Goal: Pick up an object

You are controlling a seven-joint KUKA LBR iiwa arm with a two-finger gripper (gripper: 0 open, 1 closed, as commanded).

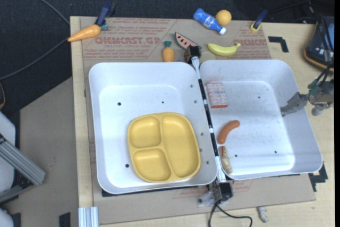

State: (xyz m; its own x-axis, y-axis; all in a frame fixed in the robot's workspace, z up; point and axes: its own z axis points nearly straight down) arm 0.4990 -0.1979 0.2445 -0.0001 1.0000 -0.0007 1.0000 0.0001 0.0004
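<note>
while the gripper (297,102) hangs over the right rim of the right bin (297,157), its grey fingers (291,106) hold nothing, and whether they are apart or together can't be told. sausage (228,131) lies in that bin near its left wall, small red-and-white packet (216,94) above it, a tan item (226,159) below it by the wall. yellow divided plate (163,146) sits in left bin (106,87). banana (223,49), blue bottle (209,21), carrot (85,34) on counter (133,34) behind the bins.

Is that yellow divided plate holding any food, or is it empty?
Empty. The yellow plate lies flat in the left bin, and all three of its compartments show only bare yellow plastic.
</note>
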